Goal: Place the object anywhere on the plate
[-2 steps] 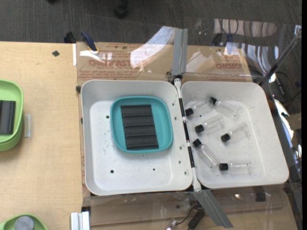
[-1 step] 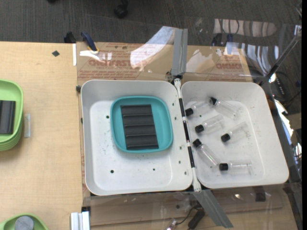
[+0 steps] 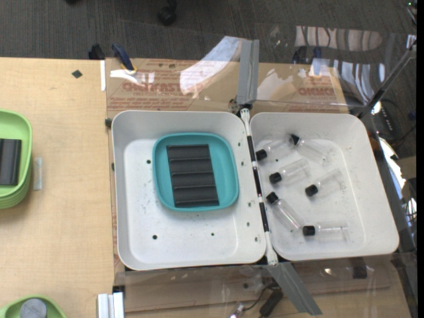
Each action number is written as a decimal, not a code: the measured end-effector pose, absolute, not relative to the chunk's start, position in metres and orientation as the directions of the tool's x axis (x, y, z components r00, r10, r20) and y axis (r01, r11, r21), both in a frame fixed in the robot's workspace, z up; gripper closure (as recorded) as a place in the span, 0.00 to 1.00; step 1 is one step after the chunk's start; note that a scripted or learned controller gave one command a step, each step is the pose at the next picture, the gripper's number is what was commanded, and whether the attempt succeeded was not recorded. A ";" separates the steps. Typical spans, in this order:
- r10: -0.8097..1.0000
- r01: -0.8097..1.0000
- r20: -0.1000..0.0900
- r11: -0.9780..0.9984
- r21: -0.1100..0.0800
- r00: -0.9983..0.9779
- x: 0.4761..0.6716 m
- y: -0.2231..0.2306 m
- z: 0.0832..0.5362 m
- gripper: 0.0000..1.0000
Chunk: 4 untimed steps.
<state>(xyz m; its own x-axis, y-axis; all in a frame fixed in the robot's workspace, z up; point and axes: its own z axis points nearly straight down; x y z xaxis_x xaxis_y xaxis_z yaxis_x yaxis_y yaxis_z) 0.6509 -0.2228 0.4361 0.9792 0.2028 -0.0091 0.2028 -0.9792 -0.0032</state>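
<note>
A teal square plate [image 3: 161,177] lies in the left white bin [image 3: 132,230], a little above the bin's middle. On it sits a dark ribbed block [image 3: 192,174] that covers most of its flat centre. In the right white bin [image 3: 371,197] lie several clear vials with black caps. One vial [image 3: 291,173] is near the bin's middle left, another vial [image 3: 326,230] is near the front, and a third vial [image 3: 283,208] lies close to the divider. All of them lie flat and apart from each other.
A raised divider [image 3: 255,177] joins the two bins. To the far left on the wooden bench is a stack of green plates [image 3: 20,131] with a dark item on top. Cardboard [image 3: 172,81] lies behind the bins, with a grey bracket [image 3: 248,71] over the seam.
</note>
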 end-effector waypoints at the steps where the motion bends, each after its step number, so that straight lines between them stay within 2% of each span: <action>1: 0.206 0.206 -0.008 -0.979 -0.003 0.979 0.655 -0.222 0.436 0.00; 4: 0.200 0.200 -0.009 -0.980 -0.003 0.980 0.653 -0.223 0.436 0.00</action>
